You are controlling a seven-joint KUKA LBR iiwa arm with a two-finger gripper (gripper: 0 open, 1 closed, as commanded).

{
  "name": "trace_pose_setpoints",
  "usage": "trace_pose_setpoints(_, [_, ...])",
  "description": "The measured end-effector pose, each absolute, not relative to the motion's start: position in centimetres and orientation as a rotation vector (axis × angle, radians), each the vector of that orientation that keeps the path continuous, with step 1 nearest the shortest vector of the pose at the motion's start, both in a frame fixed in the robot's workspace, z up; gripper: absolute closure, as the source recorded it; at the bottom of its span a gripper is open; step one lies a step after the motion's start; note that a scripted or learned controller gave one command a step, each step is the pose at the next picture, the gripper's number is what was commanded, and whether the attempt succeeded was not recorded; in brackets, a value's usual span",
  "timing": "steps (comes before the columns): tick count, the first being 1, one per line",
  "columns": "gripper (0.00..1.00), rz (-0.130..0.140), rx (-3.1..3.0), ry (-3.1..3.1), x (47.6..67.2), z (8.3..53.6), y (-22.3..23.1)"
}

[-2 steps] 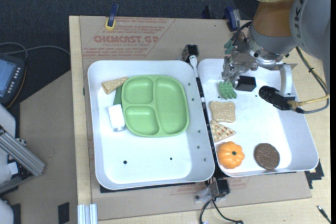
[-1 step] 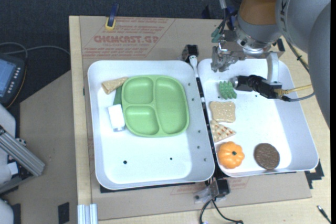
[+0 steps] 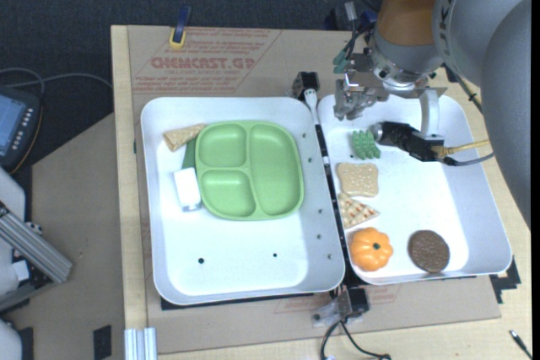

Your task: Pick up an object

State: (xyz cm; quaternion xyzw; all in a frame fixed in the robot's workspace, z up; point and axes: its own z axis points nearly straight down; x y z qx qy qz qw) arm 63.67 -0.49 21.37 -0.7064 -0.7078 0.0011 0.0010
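The gripper [image 3: 353, 107] is seen just above the green toy [image 3: 366, 144], at the far end of the right bin [image 3: 485, 206]. Its state cannot be told. It should be lowered straight, so that the toy is centred.

Even, bright overhead light — soft shadows, mild blur throughout.
The white bins [image 3: 169, 206] read almost blown out, with faint shadow along their inner walls; the green plate [image 3: 250, 169] shows a soft sheen. The arm [image 3: 481, 21] — nearest the lens — looks softest, and small details stay grainy.
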Motion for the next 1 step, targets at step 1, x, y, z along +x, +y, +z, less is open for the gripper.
trace_pose_setpoints(1, [1.0, -0.003, -2.222, -2.225, 62.98, 23.24, -0.12])
